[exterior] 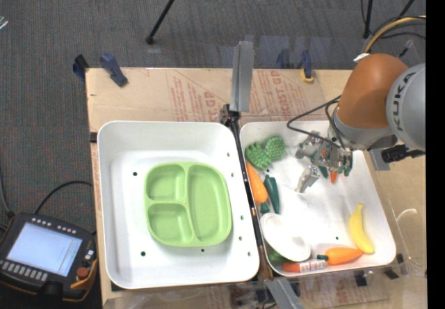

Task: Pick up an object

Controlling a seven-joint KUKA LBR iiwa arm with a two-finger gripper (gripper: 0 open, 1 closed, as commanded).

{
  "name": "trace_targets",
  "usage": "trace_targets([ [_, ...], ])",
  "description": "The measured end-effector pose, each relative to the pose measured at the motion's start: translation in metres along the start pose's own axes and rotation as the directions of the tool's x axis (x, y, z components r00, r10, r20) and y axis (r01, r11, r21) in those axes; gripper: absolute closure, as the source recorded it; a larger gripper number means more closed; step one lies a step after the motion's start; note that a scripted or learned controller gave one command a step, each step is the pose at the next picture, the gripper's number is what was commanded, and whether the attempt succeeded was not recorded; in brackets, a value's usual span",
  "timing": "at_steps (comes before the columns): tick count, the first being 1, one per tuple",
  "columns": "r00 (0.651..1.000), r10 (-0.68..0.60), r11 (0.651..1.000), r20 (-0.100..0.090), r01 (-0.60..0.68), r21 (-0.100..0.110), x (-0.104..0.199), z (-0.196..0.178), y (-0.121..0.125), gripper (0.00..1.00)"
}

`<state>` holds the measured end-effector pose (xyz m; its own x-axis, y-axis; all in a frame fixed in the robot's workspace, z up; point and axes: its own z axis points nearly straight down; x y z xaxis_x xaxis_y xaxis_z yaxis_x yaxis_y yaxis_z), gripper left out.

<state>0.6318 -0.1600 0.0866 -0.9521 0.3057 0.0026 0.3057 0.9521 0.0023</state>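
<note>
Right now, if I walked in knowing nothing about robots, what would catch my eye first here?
Probably the bright green divided plate lying alone in the left bin. Next, the arm's orange band at the right, with its hand hanging over the right bin. That bin holds toy food: a yellow banana, carrots and a white plate.

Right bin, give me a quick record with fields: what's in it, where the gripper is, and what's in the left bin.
right bin: holds toy food and a plate
banana: near the right wall, lying flat
white plate: front left part
carrot: front edge, right of the plate
green leafy toy: back left corner
orange toy: along the left wall
gripper: over the back middle of the right bin, fingers spread, nothing between them
left bin: holds a green divided tray
</note>
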Motion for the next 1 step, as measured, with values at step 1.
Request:
trace_targets([
  [1, 0.988, 0.154, 0.988, 0.001, -0.154, 0.001, 0.0312, -0.0003, -0.0487, 0.00],
])
